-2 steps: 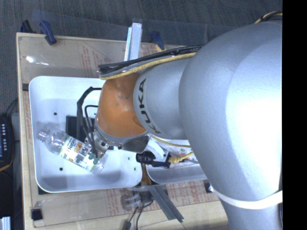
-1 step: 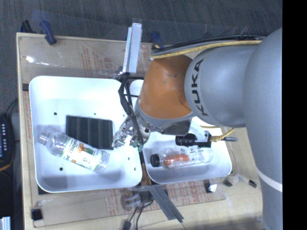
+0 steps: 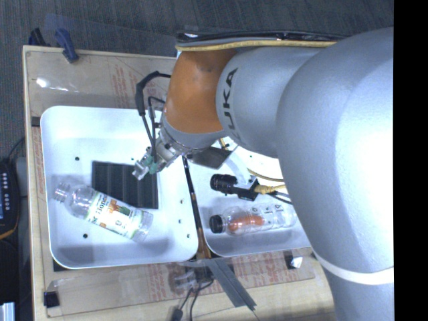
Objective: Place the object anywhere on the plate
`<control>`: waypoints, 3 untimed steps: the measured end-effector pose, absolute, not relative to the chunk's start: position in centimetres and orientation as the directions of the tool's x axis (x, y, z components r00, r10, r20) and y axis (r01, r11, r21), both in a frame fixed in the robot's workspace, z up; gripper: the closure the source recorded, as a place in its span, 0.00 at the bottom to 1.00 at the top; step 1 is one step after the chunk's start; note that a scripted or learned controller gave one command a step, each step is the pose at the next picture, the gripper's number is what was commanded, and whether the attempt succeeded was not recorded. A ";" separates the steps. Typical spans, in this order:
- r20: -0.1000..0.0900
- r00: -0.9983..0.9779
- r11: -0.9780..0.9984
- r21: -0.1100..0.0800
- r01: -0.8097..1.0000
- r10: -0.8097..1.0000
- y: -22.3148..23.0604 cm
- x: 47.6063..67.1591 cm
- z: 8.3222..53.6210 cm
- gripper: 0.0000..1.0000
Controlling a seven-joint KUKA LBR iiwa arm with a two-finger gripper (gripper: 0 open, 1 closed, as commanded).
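Gripper (image 3: 148, 164) over left bin (image 3: 67, 132), above far right corner of black ribbed plate (image 3: 124, 182); open or closed: cannot tell from this view. Clear labelled bottle (image 3: 103, 212) on its side in left bin, neck to left; body overlaps plate's near edge. Right bin (image 3: 221, 246): second bottle (image 3: 251, 221) on its side by near wall; black cap to left, orange contents.

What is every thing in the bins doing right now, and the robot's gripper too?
Clear bottle: lying on its side, left bin.
Black-capped bottle: lying on its side, cap on, right bin.
Black ridged panel: lying flat, left bin.
Gripper: above the panel's right part.
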State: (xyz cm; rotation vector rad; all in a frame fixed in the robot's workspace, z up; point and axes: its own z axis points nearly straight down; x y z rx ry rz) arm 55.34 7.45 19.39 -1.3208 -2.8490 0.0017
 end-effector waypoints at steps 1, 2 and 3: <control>0.002 -0.346 0.346 -0.006 0.938 0.938 10.6 53.9 17.6 1.00; 0.000 -0.334 0.334 -0.002 0.943 0.943 9.9 58.4 9.2 1.00; 0.000 -0.203 0.203 -0.001 0.979 0.979 7.1 65.6 19.3 1.00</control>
